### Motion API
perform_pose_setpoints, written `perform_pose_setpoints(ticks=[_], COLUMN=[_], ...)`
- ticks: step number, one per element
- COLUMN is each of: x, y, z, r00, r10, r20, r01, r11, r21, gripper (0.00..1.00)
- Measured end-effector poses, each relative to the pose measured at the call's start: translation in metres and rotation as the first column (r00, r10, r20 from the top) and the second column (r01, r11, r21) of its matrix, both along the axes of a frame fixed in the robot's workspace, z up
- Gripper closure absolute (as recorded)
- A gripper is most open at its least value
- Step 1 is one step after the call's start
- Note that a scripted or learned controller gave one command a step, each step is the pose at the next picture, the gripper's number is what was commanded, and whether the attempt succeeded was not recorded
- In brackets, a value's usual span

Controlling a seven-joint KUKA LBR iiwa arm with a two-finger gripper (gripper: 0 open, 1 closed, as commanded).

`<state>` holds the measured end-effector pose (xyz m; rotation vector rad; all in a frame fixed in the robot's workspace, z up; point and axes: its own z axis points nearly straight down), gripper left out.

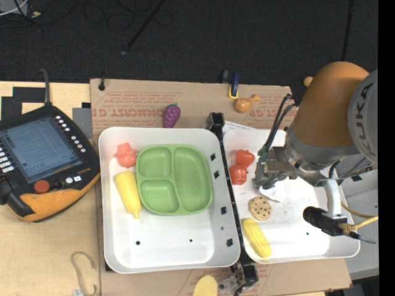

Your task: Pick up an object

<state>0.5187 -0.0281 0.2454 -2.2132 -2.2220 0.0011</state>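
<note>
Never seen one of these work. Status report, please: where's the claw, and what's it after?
Claw low in right bin, beside red toy. Cookie and corn lie apart, untouched. Grip unconfirmed.

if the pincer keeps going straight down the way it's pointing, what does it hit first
Probably the bare white floor of the right-hand shallow white bin. The pincer points down between the red toy peppers and the round chocolate-chip cookie, though depth is unclear from above.
</note>
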Motion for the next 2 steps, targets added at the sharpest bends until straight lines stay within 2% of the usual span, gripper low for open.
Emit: perform_pose_setpoints(ticks=[1, 2], x=[-0.016, -0.043], y=[0.054, 0.096], z=[-0.002, -0.009], r00=[1.000, 1.000], r10=[-0.001, -0.002], r20=[-0.001, -0.002], r01=[0.001, 0.002], r11=[1.000, 1.000], r21=[-0.001, -0.002], gripper=[1.00, 1.00])
